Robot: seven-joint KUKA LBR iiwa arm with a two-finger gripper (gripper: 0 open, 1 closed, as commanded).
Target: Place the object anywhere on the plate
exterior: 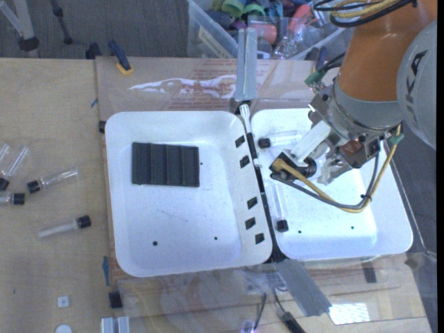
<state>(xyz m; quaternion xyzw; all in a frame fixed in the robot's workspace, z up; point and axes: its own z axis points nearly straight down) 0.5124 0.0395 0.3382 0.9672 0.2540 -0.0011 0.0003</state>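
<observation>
1. The gripper [336, 166] hangs over the right bin [388, 234], toward its far side. I cannot tell whether it is released or clenched.
2. Two clear tubes with black caps lie in that bin, and the object is probably one of them. The far tube [281, 139] lies crosswise near the far-left corner, cap to the left. The near tube [277, 205] lies along the left wall, cap at its near end. Both are apart from the gripper.
3. The plate [165, 164], a black ribbed slab, lies flat in the far-left part of the left bin [125, 241].
4. A tube looks light, stiff, smooth and round, so it is likely to roll or slip. It may be brittle, so a moderate squeeze is wise.
5. The best hold looks to be across mid-barrel, square to its length. The near tube hugs the wall, leaving little room there, so the far tube seems easier.
6. Laid along the plate's ribs, the tube should settle rather than roll.
</observation>
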